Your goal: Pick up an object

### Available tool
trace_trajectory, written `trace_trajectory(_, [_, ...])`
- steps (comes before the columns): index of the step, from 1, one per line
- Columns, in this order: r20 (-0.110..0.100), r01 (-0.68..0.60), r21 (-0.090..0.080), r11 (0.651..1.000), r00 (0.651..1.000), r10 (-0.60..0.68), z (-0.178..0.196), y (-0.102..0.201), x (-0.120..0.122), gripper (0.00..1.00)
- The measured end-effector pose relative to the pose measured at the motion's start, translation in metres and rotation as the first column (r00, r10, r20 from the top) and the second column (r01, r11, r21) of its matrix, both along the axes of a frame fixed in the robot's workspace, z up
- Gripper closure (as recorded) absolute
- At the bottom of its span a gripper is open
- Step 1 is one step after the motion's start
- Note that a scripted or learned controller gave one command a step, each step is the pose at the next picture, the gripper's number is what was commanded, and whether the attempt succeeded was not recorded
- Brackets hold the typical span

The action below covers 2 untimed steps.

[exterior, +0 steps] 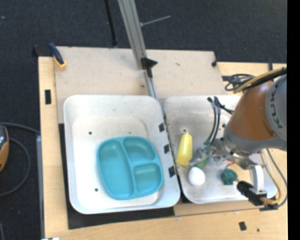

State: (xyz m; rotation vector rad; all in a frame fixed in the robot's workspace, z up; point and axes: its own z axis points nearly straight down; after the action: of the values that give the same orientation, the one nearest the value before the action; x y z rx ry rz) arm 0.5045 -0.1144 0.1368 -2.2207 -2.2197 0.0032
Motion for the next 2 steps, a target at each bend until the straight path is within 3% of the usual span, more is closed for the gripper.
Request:
trace_trajectory(1, [0.003,0.001,-0.001,1.0,1.0,-0.001,-0.037,-0.001,0.001,0.0])
trace_trajectory(2, [0.01,0.005,0.001,1.0,1.0,-0.006,-0.023,-0.001,0.003,1.0])
